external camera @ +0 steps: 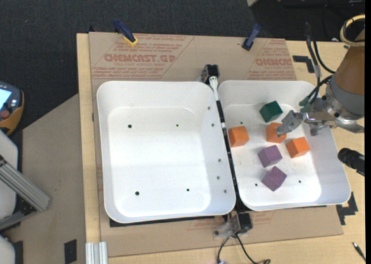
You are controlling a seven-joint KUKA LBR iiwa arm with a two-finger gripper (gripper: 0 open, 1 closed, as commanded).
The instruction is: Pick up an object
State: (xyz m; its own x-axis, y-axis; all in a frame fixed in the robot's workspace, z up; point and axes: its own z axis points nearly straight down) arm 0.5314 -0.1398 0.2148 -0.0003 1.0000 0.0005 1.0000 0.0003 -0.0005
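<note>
- White bins sit side by side on the table; the left bin (156,152) holds nothing, and the right bin (324,190) holds six small blocks.
- Pincer (286,125) reaches in from the right, low over an orange block (273,133) just below a green block (271,111); whether it is released or clenched cannot be told.
- Two more orange blocks (238,136) (297,147) and two purple blocks (269,155) (273,178) lie near.
- Risk, as a judgement: the close neighbours could be nudged, or the block could slip aside.
</note>
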